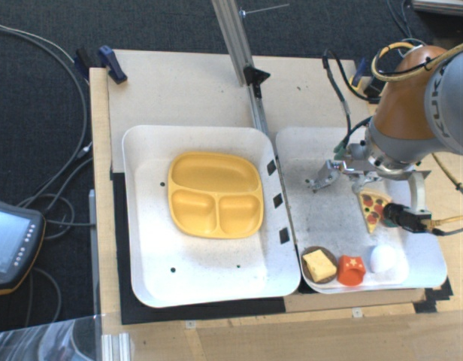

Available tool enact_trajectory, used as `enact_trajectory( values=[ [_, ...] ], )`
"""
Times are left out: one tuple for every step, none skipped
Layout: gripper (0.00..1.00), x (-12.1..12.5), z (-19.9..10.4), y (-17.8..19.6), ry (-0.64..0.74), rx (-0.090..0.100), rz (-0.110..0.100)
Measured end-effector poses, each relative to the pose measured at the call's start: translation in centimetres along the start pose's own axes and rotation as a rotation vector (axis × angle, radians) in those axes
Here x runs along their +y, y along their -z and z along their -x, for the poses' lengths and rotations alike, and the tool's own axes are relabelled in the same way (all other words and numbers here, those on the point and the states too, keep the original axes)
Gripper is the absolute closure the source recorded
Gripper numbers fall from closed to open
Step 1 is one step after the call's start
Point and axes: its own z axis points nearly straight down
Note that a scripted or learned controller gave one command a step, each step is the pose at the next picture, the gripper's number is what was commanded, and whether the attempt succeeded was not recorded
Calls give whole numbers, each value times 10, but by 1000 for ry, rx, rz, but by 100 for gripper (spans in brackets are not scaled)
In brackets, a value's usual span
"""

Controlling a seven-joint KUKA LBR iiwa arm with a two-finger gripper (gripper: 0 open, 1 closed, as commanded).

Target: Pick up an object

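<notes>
My gripper [319, 180] hangs over the upper left part of the right bin [322, 220], reaching out leftward from the grey wrist, with nothing visible in it. A toy pizza slice [372, 207] lies to its right, under the wrist. Along the bin's front edge sit a yellow cheese-like block [319, 265], a small red object [351, 270] and a white egg-shaped object [385, 260]. All three are well below the gripper in the view and apart from it.
A yellow divided plate [215, 194] lies in the left bin [145, 224]. A slanted metal pole [233, 28] rises from the ridge between the bins. Cables [344, 104] trail by the arm at the back right.
</notes>
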Motion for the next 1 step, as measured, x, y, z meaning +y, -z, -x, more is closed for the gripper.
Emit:
enact_trajectory(
  values=[
    [0, -1, -1, -53, -1, 0, -1]
  ],
)
